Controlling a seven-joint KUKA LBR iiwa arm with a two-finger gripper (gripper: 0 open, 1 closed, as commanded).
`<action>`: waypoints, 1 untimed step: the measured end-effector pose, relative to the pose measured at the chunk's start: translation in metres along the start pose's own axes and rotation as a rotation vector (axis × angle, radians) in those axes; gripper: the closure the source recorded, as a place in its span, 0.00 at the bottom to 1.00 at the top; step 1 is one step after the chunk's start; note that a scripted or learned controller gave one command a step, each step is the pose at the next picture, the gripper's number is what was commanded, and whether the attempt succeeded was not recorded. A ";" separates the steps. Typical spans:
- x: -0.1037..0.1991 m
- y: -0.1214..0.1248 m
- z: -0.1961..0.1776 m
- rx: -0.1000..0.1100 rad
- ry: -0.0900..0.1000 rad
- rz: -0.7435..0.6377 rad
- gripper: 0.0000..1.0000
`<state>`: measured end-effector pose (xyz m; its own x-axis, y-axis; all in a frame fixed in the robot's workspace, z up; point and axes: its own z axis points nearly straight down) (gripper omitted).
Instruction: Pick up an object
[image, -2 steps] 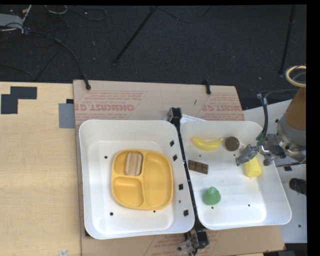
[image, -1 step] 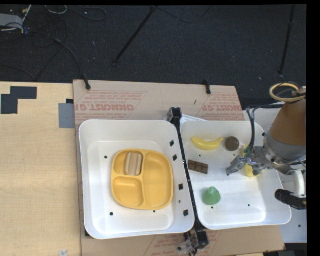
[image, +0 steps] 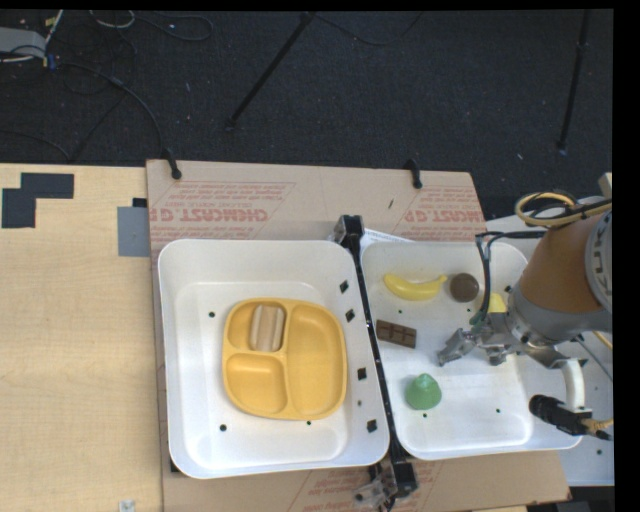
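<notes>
Here is the grey arm with its orange band (image: 560, 265) reaching in from the right over the right-hand shallow white bin (image: 470, 435), and its two-finger gripper (image: 450, 350) is down low near the bin's middle. The metal fingers (image: 455, 347) point left, and they sit spread, released, with nothing between them. Just to the left of the fingertips lies a small dark brown chocolate-bar-shaped block (image: 395, 334), apart from the gripper. On the near side, a green rounded cone-like toy (image: 423, 391) sits on the bin floor, close below the claw but not touching. At the far side rests a yellow plastic banana (image: 414, 287), and right beside it a brown ball-shaped object (image: 463, 288). A small yellow item (image: 496, 302) peeks out beside the arm; I cannot tell what it is. Over in the left-hand white bin (image: 190, 400) sits a yellow divided plastic plate (image: 300, 380), with a tan bread-like piece (image: 266, 327) lying in its far-left compartment.
</notes>
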<state>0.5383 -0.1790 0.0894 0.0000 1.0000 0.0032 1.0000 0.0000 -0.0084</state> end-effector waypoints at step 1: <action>-0.001 0.000 -0.013 -0.002 -0.001 0.003 1.00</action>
<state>0.5389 -0.1802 0.1026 0.0027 1.0000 0.0021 1.0000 -0.0027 -0.0062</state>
